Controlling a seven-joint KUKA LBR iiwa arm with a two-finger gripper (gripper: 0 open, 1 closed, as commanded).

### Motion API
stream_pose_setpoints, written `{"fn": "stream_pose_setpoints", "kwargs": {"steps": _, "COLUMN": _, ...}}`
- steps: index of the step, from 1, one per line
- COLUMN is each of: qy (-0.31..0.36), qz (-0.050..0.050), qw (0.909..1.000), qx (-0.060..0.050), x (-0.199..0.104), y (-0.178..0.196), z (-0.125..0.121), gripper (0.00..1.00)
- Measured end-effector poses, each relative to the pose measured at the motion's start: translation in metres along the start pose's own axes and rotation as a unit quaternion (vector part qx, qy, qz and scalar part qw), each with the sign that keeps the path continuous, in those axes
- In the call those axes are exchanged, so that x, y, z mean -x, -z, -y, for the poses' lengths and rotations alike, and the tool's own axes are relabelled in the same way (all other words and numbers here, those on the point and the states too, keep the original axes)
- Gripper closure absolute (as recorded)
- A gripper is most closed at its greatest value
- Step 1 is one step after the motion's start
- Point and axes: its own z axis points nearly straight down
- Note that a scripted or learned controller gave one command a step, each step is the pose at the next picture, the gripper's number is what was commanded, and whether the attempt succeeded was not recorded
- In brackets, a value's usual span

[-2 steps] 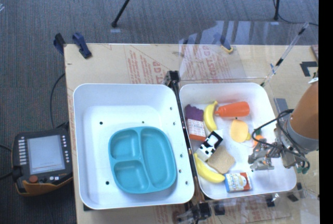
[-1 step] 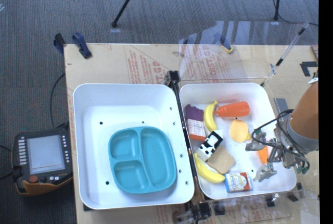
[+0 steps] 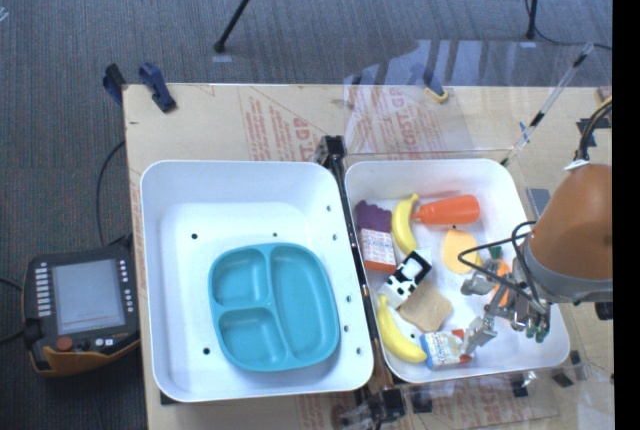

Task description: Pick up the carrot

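The carrot (image 3: 447,210) is an orange tapered piece lying on its side at the far side of the right bin (image 3: 520,180), next to a yellow banana (image 3: 403,223). My gripper (image 3: 479,308) hangs low over the near right part of that bin, well in front of the carrot and apart from it. Its two fingers (image 3: 477,285) are spread open with nothing between them. The orange band of the arm (image 3: 580,223) covers the bin's right edge.
The right bin also holds a purple item (image 3: 372,215), a black-and-white cow toy (image 3: 405,278), a bread slice (image 3: 427,309), a second banana (image 3: 397,333), a yellow round piece (image 3: 460,248) and a small carton (image 3: 442,348). In the left bin (image 3: 170,188) lies a blue divided plate (image 3: 273,304).
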Motion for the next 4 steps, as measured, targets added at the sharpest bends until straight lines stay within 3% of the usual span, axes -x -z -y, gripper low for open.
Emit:
{"fn": "stream_pose_setpoints", "kwargs": {"steps": 1, "qy": 0.003, "qz": -0.003, "qw": 1.0, "qx": 0.002, "x": -0.001, "y": 0.009, "z": -0.003, "gripper": 1.0}}
{"fn": "stream_pose_setpoints", "kwargs": {"steps": 2, "qy": 0.029, "qz": -0.005, "qw": 0.9996, "qx": 0.003, "x": -0.014, "y": 0.035, "z": -0.029, "gripper": 1.0}}
{"fn": "stream_pose_setpoints", "kwargs": {"steps": 3, "qy": 0.092, "qz": -0.007, "qw": 0.9958, "qx": 0.003, "x": -0.009, "y": 0.02, "z": -0.015, "gripper": 1.0}}
{"fn": "stream_pose_setpoints", "kwargs": {"steps": 4, "qy": 0.14, "qz": 0.002, "qw": 0.9901, "qx": 0.005, "x": 0.023, "y": 0.124, "z": -0.084, "gripper": 1.0}}
